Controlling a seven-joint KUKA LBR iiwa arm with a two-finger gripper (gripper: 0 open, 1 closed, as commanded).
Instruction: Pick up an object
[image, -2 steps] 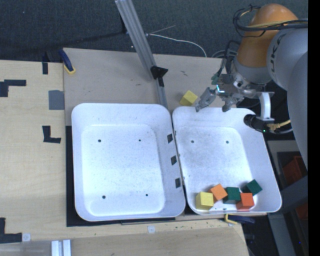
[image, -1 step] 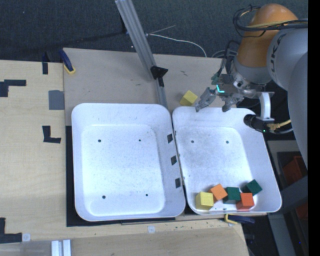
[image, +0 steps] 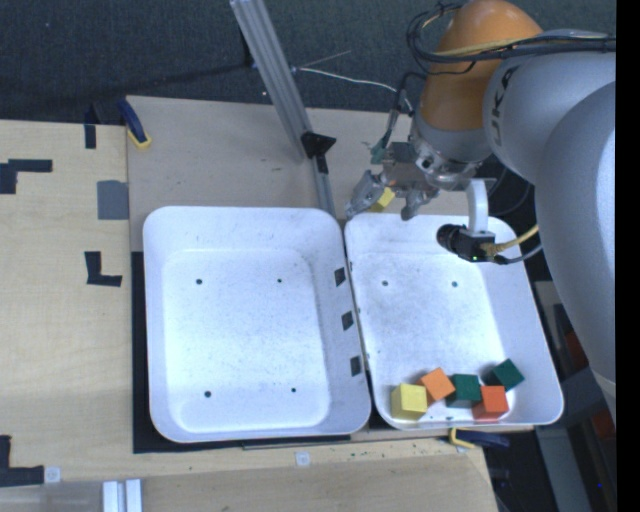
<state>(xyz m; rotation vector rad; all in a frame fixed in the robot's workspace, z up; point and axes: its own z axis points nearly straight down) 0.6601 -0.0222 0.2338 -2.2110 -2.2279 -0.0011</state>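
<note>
My gripper hangs over the far left corner of the right bin, above the bin's rim. A small yellow block sits between its two fingers, lifted off the bin floor. Several other blocks lie in the near right corner of that bin: a yellow block, an orange one, a green one, a red-orange one and a dark green one.
The left bin lies beside the right one, and their rims touch at the middle. A slanted metal rail stands behind the bins, close to the gripper. A black cable fitting hangs from the arm over the right bin's far edge.
</note>
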